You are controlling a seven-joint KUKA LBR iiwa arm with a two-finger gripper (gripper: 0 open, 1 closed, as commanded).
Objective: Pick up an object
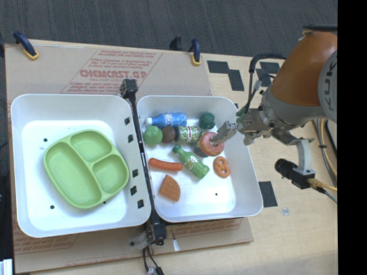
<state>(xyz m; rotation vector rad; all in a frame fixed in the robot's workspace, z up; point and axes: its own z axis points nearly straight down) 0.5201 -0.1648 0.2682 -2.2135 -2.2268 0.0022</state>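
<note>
Presently the gripper (221, 135) reaches into the right bin (243, 196) from the right, its tip over a pink-frosted doughnut (210, 146); whether its fingers are parted or closed on anything cannot be told. That bin holds one each of: blue-labelled bottle (168, 120), dark green ball (207, 120), light green ball (152, 134), brown ball (168, 134), can (188, 134), green bottle (192, 162), orange sausage (165, 165), pretzel (221, 166), waffle piece (170, 188), and the doughnut. The left bin (23, 205) holds one green divided plate (86, 168).

The doughnut (210, 146) is partly covered by the gripper (222, 134), whose fingertips are blurred against it. The arm (304, 73) is cut off at the right. The can (188, 134) label is perhaps too small to read.
</note>
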